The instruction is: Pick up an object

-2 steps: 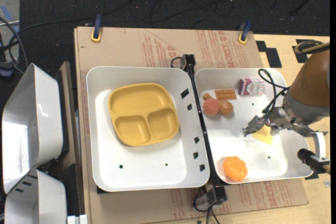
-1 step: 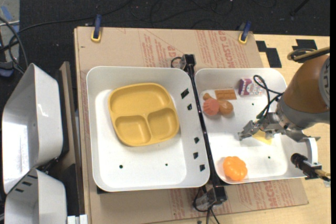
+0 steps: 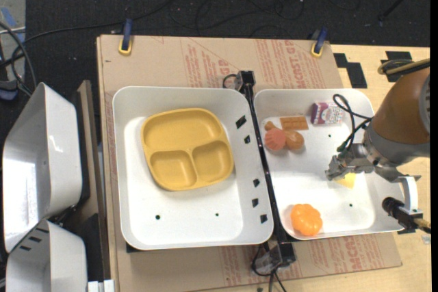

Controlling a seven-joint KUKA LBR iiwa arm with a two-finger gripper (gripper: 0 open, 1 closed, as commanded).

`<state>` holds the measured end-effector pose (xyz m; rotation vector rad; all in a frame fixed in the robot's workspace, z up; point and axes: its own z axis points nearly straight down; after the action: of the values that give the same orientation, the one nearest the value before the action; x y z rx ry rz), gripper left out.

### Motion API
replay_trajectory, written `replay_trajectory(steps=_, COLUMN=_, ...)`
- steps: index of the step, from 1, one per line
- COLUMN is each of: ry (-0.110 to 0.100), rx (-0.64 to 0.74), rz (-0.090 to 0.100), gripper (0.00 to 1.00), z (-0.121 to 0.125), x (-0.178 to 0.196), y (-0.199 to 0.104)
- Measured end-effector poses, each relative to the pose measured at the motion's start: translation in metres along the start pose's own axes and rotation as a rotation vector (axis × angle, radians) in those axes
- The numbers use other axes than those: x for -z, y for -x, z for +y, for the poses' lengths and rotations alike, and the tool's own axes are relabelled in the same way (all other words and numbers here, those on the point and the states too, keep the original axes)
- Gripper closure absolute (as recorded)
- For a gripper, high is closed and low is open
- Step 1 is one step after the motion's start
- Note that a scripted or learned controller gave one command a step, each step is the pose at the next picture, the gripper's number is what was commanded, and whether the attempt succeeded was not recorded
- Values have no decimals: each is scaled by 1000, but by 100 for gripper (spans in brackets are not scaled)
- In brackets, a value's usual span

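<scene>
My gripper (image 3: 341,171) is low in the right bin (image 3: 301,161), near its right side, directly over a small yellow object (image 3: 348,180) that peeks out below it. An orange fruit (image 3: 306,219) lies at the bin's front. A pink and tan toy (image 3: 282,140) rests near the bin's left wall, with a flat orange-brown piece (image 3: 293,123) just behind it. A small purple and white packet (image 3: 325,113) sits at the back.
The left bin (image 3: 130,167) holds a yellow sectioned plate (image 3: 186,148). A black divider (image 3: 259,161) runs between the bins. The arm's grey body and orange band (image 3: 409,106) overhang the right bin's right edge. White tubs (image 3: 37,154) stand at far left.
</scene>
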<state>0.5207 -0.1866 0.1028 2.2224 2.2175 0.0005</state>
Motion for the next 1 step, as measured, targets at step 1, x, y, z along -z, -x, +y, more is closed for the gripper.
replay_trajectory(steps=1, ry=4, rx=5, rz=-1, gripper=100, z=10, x=60, y=0)
